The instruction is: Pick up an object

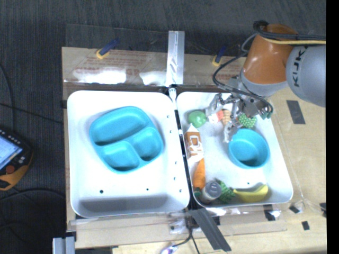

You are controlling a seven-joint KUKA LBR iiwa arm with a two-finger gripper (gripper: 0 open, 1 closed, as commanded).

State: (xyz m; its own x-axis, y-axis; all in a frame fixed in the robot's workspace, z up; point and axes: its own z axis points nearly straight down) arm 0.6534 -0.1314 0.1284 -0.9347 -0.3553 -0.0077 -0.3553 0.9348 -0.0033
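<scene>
The gripper [230, 115] hangs low over the far end of the right bin [280, 187], just above the blue bowl [248, 148]. Nearest it lie a green ball [197, 118] to its left and a green spiky thing [247, 121] to its right. Whether the fingers are spread or pressed together I cannot tell, and nothing shows between them.

Gripper [229, 116] low over the right bin's [280, 157] far edge, blue bowl [248, 148] just beside it, banana [252, 192] along the near edge (yellow), blue divided tray [126, 137] in the left bin [79, 157].
</scene>
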